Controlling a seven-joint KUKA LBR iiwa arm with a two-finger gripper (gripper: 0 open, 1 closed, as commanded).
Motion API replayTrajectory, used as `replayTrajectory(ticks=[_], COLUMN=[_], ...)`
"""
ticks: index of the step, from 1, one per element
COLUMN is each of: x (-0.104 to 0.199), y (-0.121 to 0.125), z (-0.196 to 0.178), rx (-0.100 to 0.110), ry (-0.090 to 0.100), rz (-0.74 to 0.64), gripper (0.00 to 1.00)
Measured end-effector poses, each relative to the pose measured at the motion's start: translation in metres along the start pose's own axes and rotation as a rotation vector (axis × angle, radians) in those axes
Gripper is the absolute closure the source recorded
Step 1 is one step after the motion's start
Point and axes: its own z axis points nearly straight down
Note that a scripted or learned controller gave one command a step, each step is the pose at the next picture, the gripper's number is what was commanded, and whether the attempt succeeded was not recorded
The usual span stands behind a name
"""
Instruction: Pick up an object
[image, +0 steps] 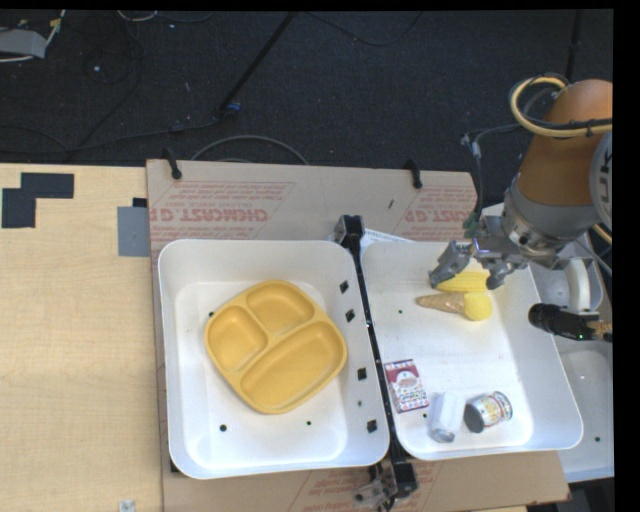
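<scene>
Corn (466, 283) lies just above the yellow ice-cream cone (458, 304), so the gripper (470, 268) hangs right over it, fingers spread either side, nothing yet lifted.

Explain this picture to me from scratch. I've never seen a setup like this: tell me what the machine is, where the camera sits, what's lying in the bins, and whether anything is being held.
One camera is fixed above a bench, looking down at a slant. The machine is a robot arm, grey with an orange band, reaching in from the right. At its end is a two-finger gripper, its tool for grasping.

Two shallow white bins sit side by side. The left bin holds a yellow divided tray. The right bin holds a yellow corn cob, an ice-cream cone toy, a small red card, a small can and a whitish object.

The gripper is low over the corn cob. Whether it actually grips it is unclear from this angle.
</scene>
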Motion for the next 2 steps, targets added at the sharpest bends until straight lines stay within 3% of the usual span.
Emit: replayTrajectory(ticks=[1, 2], x=[0.0, 0.0], y=[0.002, -0.001], z=[-0.007, 0.036], rx=[-0.012, -0.009], ry=[-0.001, -0.001], rz=[-0.002, -0.001], gripper=[0.0, 0.0])
